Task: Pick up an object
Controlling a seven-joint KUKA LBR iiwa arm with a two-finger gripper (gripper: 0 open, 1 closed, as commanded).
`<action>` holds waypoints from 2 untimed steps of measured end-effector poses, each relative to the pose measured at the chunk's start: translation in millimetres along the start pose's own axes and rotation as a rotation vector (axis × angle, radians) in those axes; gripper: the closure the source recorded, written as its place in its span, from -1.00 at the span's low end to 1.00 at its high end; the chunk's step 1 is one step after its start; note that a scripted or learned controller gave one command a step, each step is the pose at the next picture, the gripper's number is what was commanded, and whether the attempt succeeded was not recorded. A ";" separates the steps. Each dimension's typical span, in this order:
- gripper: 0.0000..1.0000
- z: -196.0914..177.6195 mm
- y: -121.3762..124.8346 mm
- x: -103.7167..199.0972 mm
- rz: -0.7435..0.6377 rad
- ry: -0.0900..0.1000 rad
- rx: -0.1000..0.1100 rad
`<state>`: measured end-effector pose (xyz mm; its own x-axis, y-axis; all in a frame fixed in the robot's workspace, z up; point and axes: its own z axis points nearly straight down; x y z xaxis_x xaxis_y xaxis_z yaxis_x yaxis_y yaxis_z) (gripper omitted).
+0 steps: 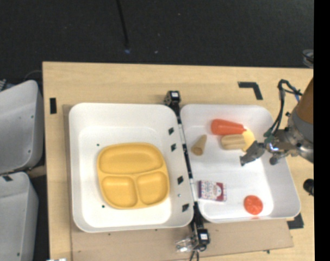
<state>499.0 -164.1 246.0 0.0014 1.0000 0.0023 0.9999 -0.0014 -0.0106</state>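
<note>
The right bin [279,186] holds several objects. An orange carrot-shaped piece [228,127] lies at the back, with a tan bread-like roll [231,142] and a yellow piece [248,138] just in front of it. A tan cone [199,144] lies near the bin's left wall. A pink-and-white packet [211,191] and a red-orange round piece [253,204] sit at the front. My gripper [260,157] hangs low over the bin's right middle, just right of and below the yellow piece. It is open, with only bin floor between its dark fingers [250,155].
The left bin [83,200] holds a yellow divided tray [133,174]. A divider with black clips [182,162] separates the two bins. The arm [300,129] comes in over the right bin's right wall.
</note>
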 end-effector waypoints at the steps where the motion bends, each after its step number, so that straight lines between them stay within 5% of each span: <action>1: -1.00 -6.0 2.4 0.4 -0.003 -0.002 -0.012; 2: -1.00 39.9 0.5 -9.2 0.000 -0.004 -0.008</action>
<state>499.0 -173.3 206.0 0.0015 1.0000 -0.0016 1.0000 -0.0015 -0.0022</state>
